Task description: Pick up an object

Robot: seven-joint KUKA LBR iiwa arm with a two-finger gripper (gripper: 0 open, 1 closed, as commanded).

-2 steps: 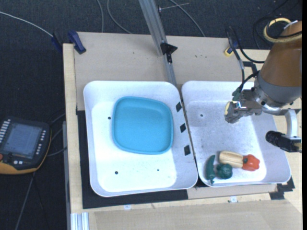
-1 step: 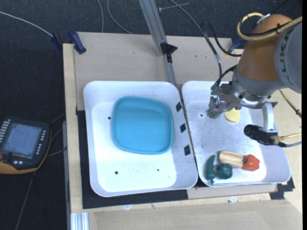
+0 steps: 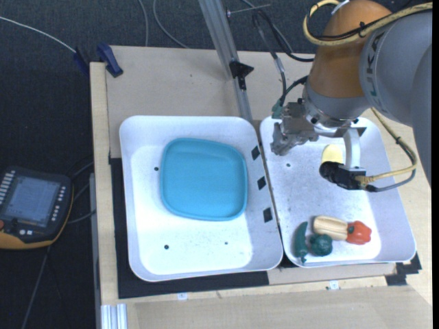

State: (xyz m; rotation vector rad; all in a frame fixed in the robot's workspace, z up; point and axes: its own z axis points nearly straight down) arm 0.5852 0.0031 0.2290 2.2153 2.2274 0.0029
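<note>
a grey robot arm [image 3: 401,53] with an orange band [image 3: 343,57] reaches in from the right, wrist bent downward. its gripper [image 3: 285,141] hangs over the far left corner of the right bin [image 3: 302,190], above bare white floor, near the wall shared with the left bin [image 3: 144,218]. the gripper is small and dark against the wrist; i cannot tell whether it is released or clenched.

objects that could be picked up lie in the right bin. a yellow object [image 3: 332,153] sits just right of the gripper, partly hidden by robot hardware, its shape unclear. along the near edge lie a tan cylinder [image 3: 329,226], a red piece [image 3: 359,233] touching its end, and a green piece [image 3: 312,242] beside it.

a teal square plate [image 3: 204,178] lies flat in the left bin.

the arm's grey casing shows the letters "ku", cut off.
</note>
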